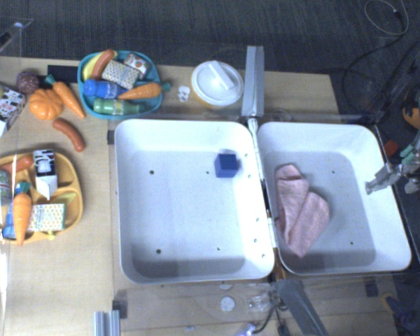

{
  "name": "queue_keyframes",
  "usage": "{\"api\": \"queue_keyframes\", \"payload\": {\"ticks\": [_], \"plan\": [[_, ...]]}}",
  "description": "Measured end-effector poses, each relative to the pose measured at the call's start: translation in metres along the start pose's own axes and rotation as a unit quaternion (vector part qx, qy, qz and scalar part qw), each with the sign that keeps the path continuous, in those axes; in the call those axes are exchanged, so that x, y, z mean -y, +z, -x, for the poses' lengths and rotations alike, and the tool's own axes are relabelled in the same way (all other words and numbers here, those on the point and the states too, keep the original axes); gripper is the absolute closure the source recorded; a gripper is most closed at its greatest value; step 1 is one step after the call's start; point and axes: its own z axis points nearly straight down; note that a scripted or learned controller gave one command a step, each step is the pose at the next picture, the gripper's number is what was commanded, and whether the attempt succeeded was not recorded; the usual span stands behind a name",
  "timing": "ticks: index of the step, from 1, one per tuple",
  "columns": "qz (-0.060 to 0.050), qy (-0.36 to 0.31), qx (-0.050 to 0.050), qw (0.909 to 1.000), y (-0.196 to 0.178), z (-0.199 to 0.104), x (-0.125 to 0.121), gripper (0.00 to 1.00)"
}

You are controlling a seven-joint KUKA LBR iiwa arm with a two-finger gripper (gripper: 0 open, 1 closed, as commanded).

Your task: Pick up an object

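Gripper (390, 179): a grey metal tip pokes in at the right rim of the right bin, low over its edge, but the fingers blur together there, so I cannot tell how they are set. Nothing is seen between them.

From the overhead camera, two shallow white plastic bins sit side by side. A small dark-blue cube (227, 164) rests alone in the left white bin (189, 254), in its upper right part, near the divider between the bins and well apart from the gripper. A crumpled pale-pink cloth (299, 208) lies in the right white bin (350, 257), toward its left wall, stretching from the middle down toward the lower edge.

Outside the bins, on the wooden bench (91, 243), a blue bowl of toy food (119, 82) stands at the upper left, a yellow tray of toy groceries (33, 196) at the far left, and a round white lidded container (218, 82) just above the left bin.
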Motion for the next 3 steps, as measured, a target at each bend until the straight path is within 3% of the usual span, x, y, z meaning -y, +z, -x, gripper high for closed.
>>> {"api": "queue_keyframes", "payload": {"ticks": [1, 2, 3], "plan": [[-0.002, 0.014, 0.000, 0.9999, 0.115, -0.054, 0.011, 0.00], [0.005, -0.091, 0.001, 0.9959, 0.180, -0.062, -0.073, 0.00], [0.006, -0.126, 0.002, 0.9920, 0.179, -0.063, -0.039, 0.00]]}}
